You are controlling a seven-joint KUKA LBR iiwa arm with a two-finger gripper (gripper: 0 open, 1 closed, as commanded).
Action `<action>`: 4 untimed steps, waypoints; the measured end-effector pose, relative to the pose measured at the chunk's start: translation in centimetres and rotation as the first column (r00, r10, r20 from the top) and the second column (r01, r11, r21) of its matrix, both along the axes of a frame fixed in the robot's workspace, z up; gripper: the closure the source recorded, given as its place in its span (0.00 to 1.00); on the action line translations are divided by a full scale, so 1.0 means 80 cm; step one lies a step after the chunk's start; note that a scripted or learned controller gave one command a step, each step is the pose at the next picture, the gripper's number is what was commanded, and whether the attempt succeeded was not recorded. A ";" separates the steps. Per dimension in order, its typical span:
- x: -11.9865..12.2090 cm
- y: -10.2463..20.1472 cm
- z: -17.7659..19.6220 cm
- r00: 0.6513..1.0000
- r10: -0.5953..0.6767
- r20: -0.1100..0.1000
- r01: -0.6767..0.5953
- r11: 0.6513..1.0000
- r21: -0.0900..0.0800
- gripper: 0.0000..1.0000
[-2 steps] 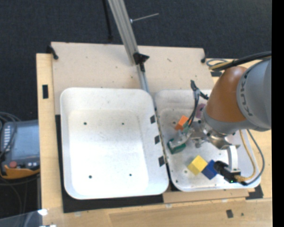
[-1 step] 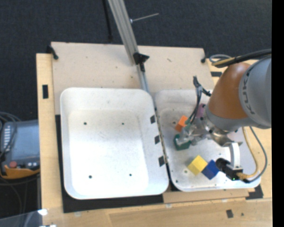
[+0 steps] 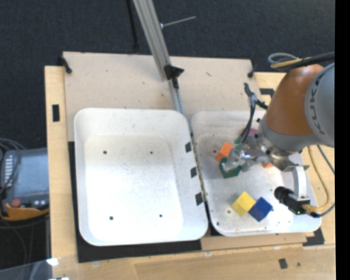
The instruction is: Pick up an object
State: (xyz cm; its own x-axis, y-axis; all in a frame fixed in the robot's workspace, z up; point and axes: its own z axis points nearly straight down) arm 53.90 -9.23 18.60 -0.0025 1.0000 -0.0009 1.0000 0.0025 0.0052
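Observation:
My gripper (image 3: 238, 158) hangs low over the right bin (image 3: 221, 223), under the orange-banded wrist. Its tip sits right at a green block (image 3: 228, 169), touching or just above it. An orange block (image 3: 224, 151) lies immediately to the upper left of the tip. Toward the bin's front, a yellow block (image 3: 243, 203) and a blue block (image 3: 261, 209) rest side by side. A small pink piece (image 3: 254, 133) and a reddish piece (image 3: 268, 165) peek out from beside the arm, partly hidden by it.
The left bin (image 3: 134, 177) stands next to the right one, separated by a dark divider with clips. A slanted metal rail (image 3: 154, 34) rises behind the bins. Cables hang at the arm's right side.

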 end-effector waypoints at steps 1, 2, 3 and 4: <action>0.002 -0.001 0.040 1.000 0.000 -0.001 0.000 1.000 0.000 1.00; 0.027 0.059 0.057 1.000 0.005 -0.003 -0.005 1.000 0.002 1.00; 0.051 0.125 0.046 1.000 0.005 -0.005 -0.005 1.000 0.002 1.00; 0.065 0.191 0.059 1.000 0.001 -0.007 -0.001 1.000 0.000 1.00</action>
